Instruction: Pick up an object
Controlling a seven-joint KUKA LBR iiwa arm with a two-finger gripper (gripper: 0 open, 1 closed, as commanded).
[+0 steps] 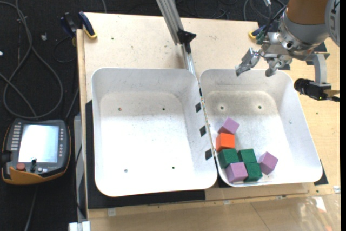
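Several small blocks lie in the right bin near its front left corner: a purple block, an orange block, two green blocks, and two more purple blocks. My gripper hangs over the back edge of the right bin, well above and behind the blocks. Its two fingers are spread apart with nothing between them.
The left bin sits beside the right one, with a divider edge carrying black markers between them. A slanted metal pole crosses the bench behind the bins. A teach pendant lies left of the bench.
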